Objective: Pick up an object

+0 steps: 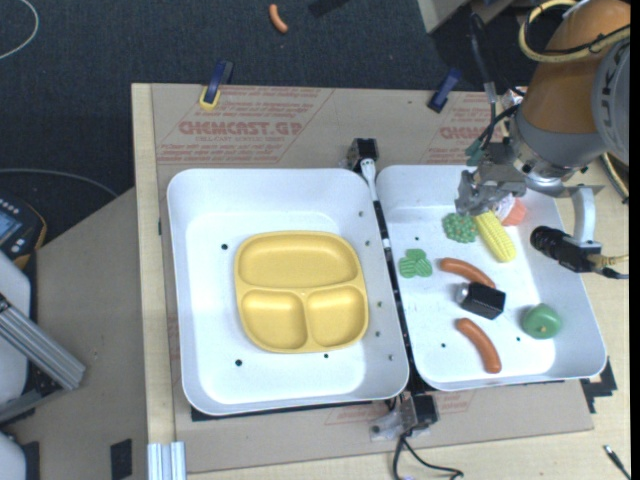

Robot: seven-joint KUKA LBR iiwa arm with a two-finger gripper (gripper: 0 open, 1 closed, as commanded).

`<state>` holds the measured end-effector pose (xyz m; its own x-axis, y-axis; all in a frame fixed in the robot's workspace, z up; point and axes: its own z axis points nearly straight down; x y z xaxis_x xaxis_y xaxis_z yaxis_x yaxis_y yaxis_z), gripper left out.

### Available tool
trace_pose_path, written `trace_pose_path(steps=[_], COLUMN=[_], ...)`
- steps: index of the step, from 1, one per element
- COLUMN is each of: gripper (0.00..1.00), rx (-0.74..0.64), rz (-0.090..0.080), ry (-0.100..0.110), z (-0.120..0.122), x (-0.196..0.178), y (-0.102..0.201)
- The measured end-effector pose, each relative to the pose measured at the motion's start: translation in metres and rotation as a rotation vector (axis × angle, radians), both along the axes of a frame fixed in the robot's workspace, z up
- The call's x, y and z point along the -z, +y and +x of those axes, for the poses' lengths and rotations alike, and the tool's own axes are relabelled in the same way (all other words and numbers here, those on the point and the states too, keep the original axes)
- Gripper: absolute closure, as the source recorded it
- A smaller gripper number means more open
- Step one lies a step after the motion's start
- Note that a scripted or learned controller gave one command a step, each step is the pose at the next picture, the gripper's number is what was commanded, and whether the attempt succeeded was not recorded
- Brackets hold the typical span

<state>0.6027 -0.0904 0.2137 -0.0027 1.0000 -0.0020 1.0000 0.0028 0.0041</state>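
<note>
My gripper (478, 201) hangs low over the back of the right bin (430, 343), just above a dark green broccoli piece (460, 228) and a yellow corn cob (496, 236). A small orange-red piece (514, 211) lies right behind the corn. Further forward lie a light green leafy piece (414, 264), two orange sausages (467, 271) (479, 343), a black block (481, 300) and a green apple (541, 321). I see nothing held between the fingers.
The left bin (200, 268) holds a yellow three-compartment plate (300, 290). Black clips (363, 154) sit where the bins meet. A stray orange sausage (277, 17) lies on the dark floor beyond the bench. The arm's orange band (575, 58) rises at the upper right.
</note>
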Motion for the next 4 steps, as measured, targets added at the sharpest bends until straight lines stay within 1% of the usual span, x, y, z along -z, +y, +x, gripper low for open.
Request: trace_pose_path(steps=[1, 2, 3, 4], gripper=[1.0, 1.0, 1.0, 1.0], rx=[0.003, 0.002, 0.001, 0.003], rz=[0.002, 0.0, 0.002, 0.002], ry=[0.005, 0.0, 0.006, 0.003], z=[-0.01, -0.007, 0.002, -0.009], x=[-0.005, -0.019, -0.001, -0.019], y=[-0.003, -0.007, 0.001, -0.002])
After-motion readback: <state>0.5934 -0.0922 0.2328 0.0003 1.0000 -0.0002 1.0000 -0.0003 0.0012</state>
